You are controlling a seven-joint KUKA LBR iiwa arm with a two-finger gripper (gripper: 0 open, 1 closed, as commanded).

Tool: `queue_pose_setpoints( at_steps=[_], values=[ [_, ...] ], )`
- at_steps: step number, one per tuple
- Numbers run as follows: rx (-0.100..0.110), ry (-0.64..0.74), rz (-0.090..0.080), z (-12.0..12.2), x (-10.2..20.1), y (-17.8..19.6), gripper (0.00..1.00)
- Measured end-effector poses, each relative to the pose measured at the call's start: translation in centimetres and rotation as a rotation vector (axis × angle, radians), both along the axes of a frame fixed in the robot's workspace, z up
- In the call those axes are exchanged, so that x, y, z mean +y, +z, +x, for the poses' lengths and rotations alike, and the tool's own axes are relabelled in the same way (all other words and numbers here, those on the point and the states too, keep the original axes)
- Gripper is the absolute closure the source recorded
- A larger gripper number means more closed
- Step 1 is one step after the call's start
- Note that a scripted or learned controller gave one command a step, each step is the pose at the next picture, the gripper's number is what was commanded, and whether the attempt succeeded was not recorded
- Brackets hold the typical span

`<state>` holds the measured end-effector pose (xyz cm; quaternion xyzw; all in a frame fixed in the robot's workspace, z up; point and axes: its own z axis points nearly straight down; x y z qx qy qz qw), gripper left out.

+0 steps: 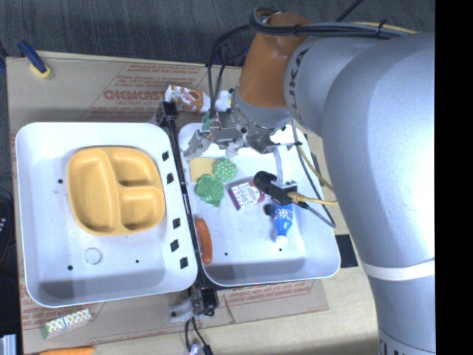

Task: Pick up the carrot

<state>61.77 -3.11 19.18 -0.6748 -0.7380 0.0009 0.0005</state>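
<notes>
Carrot [205,240] against right bin [318,261] left wall, jaws [214,140] near its far end, spread state untellable.

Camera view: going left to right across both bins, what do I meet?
Yellow tray → carrot → green lettuce → purple packet → blue tube.

Overhead slanted view of both bins [29,198]
</notes>
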Motion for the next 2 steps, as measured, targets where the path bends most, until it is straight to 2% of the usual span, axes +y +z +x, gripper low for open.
queue_pose_setpoints(
  at_steps=[1,2],
  values=[
    [0.002,0.004,0.001,0.0,0.1,1.0,1.00],
    [0.004,-0.146,0.001,-2.6,5.7,-0.1,1.00]
  ],
)
